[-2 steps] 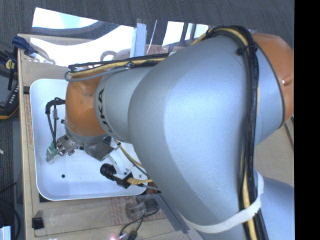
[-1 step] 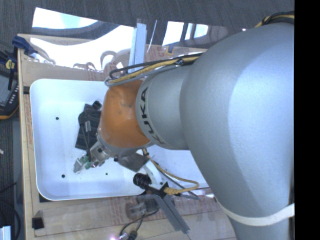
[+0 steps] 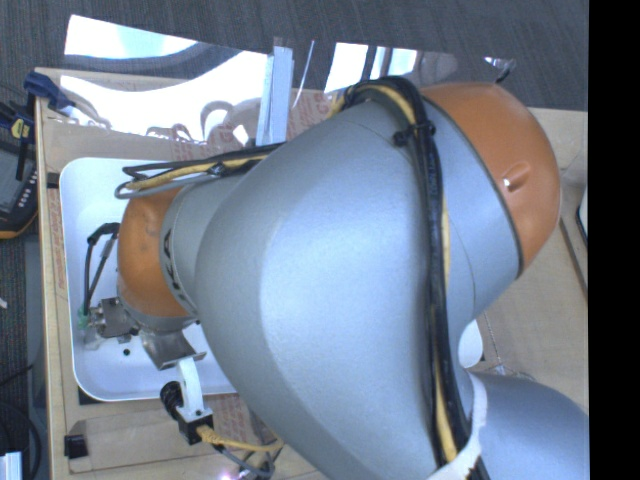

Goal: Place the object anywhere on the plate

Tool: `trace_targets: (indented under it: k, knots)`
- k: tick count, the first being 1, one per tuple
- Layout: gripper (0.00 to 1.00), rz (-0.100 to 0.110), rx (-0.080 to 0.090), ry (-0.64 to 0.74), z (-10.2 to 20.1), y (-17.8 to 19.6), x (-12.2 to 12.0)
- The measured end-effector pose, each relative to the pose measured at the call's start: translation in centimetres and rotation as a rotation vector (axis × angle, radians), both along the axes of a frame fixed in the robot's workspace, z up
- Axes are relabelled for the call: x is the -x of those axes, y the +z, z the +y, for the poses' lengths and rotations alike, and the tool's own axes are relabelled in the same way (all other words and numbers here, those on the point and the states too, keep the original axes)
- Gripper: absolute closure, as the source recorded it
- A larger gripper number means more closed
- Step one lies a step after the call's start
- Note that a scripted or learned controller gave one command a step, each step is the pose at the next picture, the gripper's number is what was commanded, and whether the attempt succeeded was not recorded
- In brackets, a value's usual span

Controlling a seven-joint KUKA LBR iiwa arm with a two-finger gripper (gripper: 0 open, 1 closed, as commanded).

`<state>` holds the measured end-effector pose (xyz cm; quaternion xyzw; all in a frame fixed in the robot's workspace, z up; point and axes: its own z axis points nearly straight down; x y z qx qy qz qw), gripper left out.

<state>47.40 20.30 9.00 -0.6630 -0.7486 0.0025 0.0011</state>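
My grey arm [image 3: 340, 298] with its orange band [image 3: 145, 258] stretches across from the right and covers most of both bins. The wrist hangs low over the left white bin [image 3: 72, 218], near that bin's front left part. The gripper [image 3: 97, 325] points down and to the left there, close to the bin floor. Its tip is small and partly hidden by the wrist. The arm hides whatever lies in the middle of the bench.
A black and yellow cable [image 3: 190, 173] runs along the arm. A white connector [image 3: 187, 400] dangles by the bin's front wall. A dark device [image 3: 15, 193] sits at the left edge, beyond the bench's wooden rim [image 3: 45, 298]. A shiny sheet [image 3: 150, 63] stands behind the bins.
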Motion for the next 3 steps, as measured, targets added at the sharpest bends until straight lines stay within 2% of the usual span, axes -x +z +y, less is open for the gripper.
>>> trace_targets:
  k: [1,2,3]
  knots:
    - [0.00,-0.001,-0.003,-0.021,-0.9,7.2,-0.2]
    - [0.00,0.004,0.001,-0.311,0.8,0.1,0.0]
    - [0.00,0.000,0.000,-0.359,1.5,2.9,-0.1]
